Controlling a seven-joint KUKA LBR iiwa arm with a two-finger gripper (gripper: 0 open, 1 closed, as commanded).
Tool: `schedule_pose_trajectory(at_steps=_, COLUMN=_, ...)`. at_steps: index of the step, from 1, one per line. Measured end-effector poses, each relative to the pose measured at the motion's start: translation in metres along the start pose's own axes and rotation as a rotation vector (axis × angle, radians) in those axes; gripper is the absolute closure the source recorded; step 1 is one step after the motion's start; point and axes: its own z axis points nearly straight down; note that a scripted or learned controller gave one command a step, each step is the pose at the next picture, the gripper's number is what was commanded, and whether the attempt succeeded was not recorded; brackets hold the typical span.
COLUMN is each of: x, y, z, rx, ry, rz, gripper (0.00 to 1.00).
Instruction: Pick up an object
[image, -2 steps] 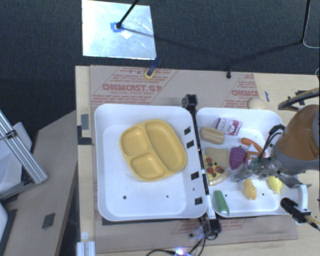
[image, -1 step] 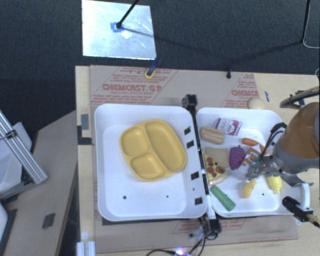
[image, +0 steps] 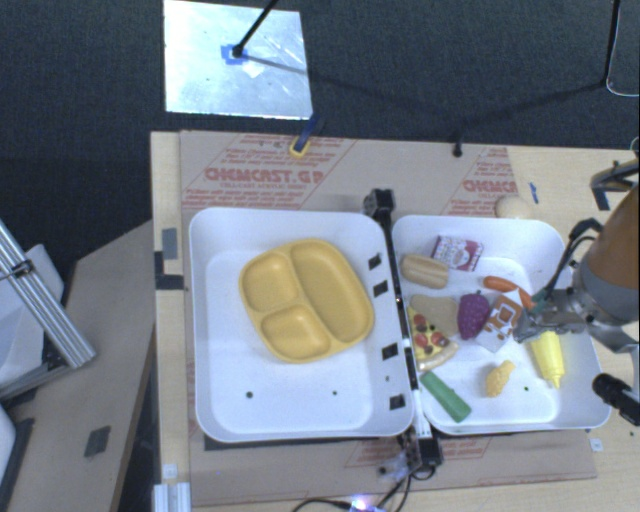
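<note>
green stick (image: 444, 395) in right bin (image: 540, 236)

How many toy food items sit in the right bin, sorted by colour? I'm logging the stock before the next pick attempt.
Yellow: 2, plastic mustard bottle, small corn cob
Purple: 1, grape bunch
Green: 1, long stick
Orange: 1, carrot
Tan: 1, hot dog bun
Multicoloured: 2, pizza slice, red-white carton
Total: 8

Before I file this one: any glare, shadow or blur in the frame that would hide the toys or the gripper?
Camera view: even, soft light with only faint shadows in the white bins; strong glare on the metal sheet beyond the bench, away from the toys; the gripper is small, dark and slightly soft, so finger detail is lost; the yellow tray and the purple grapes read clearly.
</note>
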Motion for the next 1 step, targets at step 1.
schedule_pose_trajectory(at_steps=1, x=-0.0033, y=0.0052, z=-0.0441, rx=0.001, ry=0.000, rz=0.000, gripper=1.00)
